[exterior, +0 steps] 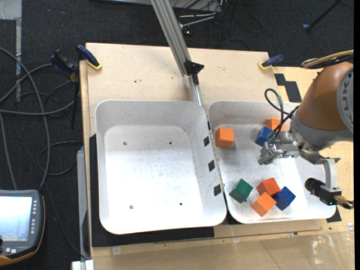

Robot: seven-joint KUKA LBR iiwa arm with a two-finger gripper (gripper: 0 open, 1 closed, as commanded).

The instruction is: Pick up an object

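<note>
Worktop w/ two white bins: I've got the end effector (269,153) low in the right bin (247,221), can't tell its state, blue block (263,135) just behind it, touching or nearly

Two bins sit side by side on the bench (146,72). The left bin (107,151) lies beside the right bin (216,114), rims touching. In the right bin, one block (225,136) lies near the left wall. Two blocks (263,135) lie further right, beside the gripper (269,155). Four blocks (264,196) cluster near the front rim. A pendant (19,224) lies left of the bench.
</note>
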